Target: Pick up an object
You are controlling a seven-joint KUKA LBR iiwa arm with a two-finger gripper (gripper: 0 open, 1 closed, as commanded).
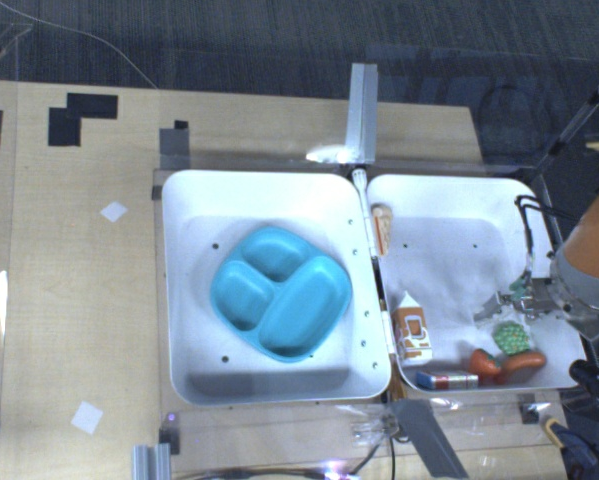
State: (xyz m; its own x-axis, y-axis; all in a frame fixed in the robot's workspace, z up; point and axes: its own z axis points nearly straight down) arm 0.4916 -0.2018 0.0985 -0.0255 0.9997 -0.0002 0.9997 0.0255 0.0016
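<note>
My gripper (507,308) hangs over the right side of the right bin (449,208), with the grey arm and its orange band reaching in from the right edge. Just below it lies a green bumpy ball (511,337). Beside that, a red-orange sausage (506,365) rests against the bin's front wall. A small white and orange carton (411,331) stands near the bin's left wall, and a red and blue tube (446,379) lies at the front. I see nothing held in the gripper.
A thin orange and white packet (382,230) lies along the right bin's left wall. The left bin (194,218) holds a blue divided plate (281,292). A metal post (363,108) stands behind the gap between the bins. A black cable (535,218) loops at the right bin's back corner.
</note>
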